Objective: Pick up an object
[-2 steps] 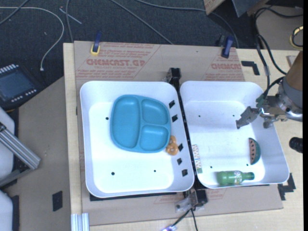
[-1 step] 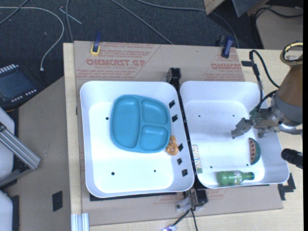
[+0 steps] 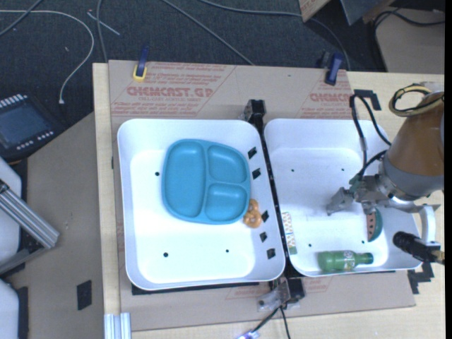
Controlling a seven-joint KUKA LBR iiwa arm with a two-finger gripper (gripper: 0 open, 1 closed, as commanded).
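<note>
Faintly, red "CHEMCAST GP" lettering [image 3: 169,90] (repeated), bench [image 3: 212,83], green bottle [image 3: 342,260]

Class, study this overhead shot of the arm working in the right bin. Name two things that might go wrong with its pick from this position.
1. The gripper sits over bare bin floor, apart from the green bottle lying near the front wall, so closing here would likely grab nothing.
2. The watermelon slice lies close under the arm's wrist; a further move might knock it aside.
3. The bottle lies on its side and may roll away if nudged.
</note>
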